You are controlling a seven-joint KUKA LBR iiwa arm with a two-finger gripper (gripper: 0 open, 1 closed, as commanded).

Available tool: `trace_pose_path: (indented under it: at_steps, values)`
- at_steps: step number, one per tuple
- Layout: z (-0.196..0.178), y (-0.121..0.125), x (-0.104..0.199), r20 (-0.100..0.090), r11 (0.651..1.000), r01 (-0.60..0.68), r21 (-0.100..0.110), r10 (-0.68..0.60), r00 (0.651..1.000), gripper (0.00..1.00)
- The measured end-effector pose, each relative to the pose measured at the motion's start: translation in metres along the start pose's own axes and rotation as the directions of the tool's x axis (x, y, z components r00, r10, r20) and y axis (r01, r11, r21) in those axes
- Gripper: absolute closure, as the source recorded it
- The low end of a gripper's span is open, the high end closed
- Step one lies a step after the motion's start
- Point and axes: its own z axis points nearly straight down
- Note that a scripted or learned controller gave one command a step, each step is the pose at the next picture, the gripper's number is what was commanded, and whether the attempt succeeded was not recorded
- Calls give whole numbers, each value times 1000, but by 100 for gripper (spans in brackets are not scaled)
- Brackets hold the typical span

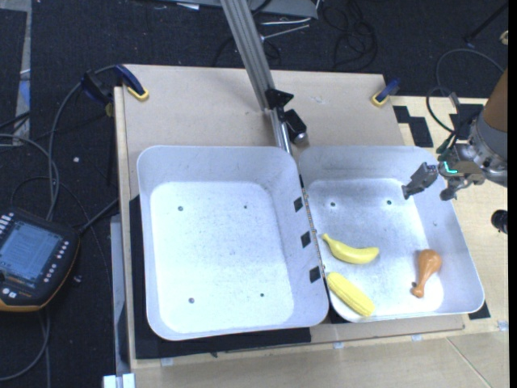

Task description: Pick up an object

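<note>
End effector (pixel 435 183) hangs empty over right bin's (pixel 380 204) far edge — fingers spread

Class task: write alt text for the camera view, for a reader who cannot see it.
A grey robot arm's gripper hovers at the right bin's far right rim. That bin holds a banana, a yellow corn cob and a brown drumstick.

The arm (pixel 497 128) is cut off by the right edge above its wrist, the handheld controller (pixel 28 257) by the left edge, and the lower yellow piece (pixel 349 295) overhangs the right bin's (pixel 452 225) front-left corner, its identity unclear.
</note>
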Motion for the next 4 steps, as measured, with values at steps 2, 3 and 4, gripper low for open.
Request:
trace_pose_path:
  at_steps: [2,3,4]
  values:
    - [48,-9,5,-1,1000,0,4,0,1000,0]
    - [110,-10,9,-1,1000,0,5,0,1000,0]
    - [128,-10,9,0,1000,0,1,0,1000,0]
